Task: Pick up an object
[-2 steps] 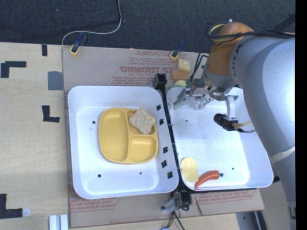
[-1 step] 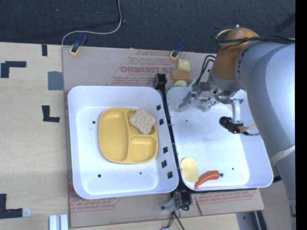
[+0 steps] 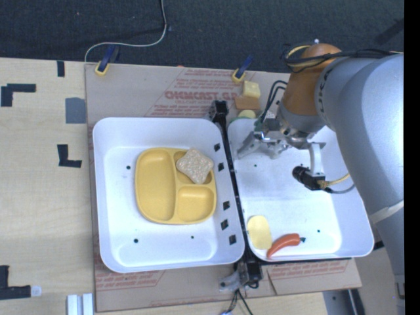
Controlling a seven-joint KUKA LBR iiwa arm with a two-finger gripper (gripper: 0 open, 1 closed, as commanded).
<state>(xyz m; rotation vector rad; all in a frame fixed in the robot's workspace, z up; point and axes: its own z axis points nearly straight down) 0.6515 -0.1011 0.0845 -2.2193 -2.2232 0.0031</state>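
The big rounded grey arm [image 3: 371,130], smooth and matt, fills the right side, its shell bulging over the right white bin [image 3: 328,205]. Above the wrist sits the glossy orange band [image 3: 303,87], and below it the metal gripper [image 3: 259,138] reaches down and left into the far left corner of that bin. I cannot tell whether its fingers are spread or pressed together, since they blur into a tangle of grey metal; nothing is seen between them.

In the near part of the right bin lie two small things side by side: a pale yellow, flat oval piece [image 3: 258,231] with a soft sheen, and a slim curved orange-red piece shaped like a chilli pepper [image 3: 284,243], touching or just beside it. Both are well apart from the gripper.

The left white bin [image 3: 115,195], shallow with rounded corners, holds a yellow plastic plate with three compartments [image 3: 161,182]. A tan, rough-grained square like a slice of toast [image 3: 195,165] rests tilted on the plate's far right compartment.

Beyond the bins, on the brown cardboard sheet [image 3: 164,94] that covers the pale wooden bench [image 3: 39,195], a mustard-yellow block [image 3: 249,94] stands just above a small pale green round thing [image 3: 246,115], near the gripper.
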